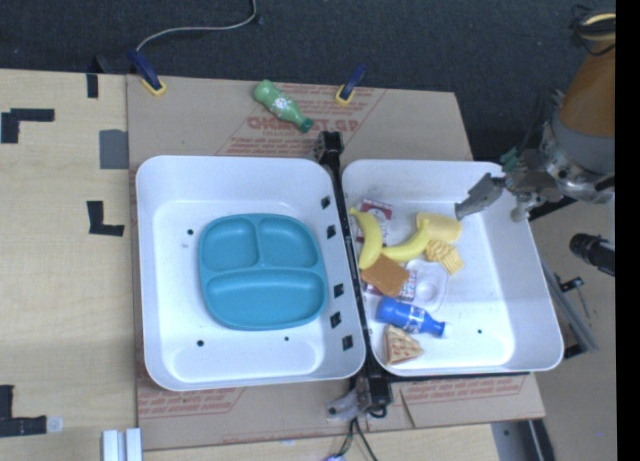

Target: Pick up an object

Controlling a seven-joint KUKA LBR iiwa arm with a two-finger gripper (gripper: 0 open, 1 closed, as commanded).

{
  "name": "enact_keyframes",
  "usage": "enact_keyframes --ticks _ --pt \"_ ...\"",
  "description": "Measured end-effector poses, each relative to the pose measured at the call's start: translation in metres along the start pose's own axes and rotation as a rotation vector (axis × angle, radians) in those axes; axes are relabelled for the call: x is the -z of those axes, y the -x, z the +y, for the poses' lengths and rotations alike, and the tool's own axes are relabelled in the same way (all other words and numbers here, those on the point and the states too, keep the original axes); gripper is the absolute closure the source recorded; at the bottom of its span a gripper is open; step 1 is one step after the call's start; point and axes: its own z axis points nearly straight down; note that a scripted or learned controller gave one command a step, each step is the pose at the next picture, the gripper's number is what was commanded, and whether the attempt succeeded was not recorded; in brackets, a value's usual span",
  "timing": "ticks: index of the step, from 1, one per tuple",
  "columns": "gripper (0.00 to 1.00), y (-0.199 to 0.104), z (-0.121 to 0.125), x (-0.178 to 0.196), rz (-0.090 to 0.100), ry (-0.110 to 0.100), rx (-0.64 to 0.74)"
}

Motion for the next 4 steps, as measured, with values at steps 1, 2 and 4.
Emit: enact_keyframes --ticks 1,2,4 --pt "0.00 -0.055 0.008 -0.124 0.002 -0.004 0.001" --pt "0.00 -0.061 0.048 -0.145 -0.011 0.006 -0.005" --pt "0.00 -0.060 0.085 -0.152 -0.010 -0.045 0.003"
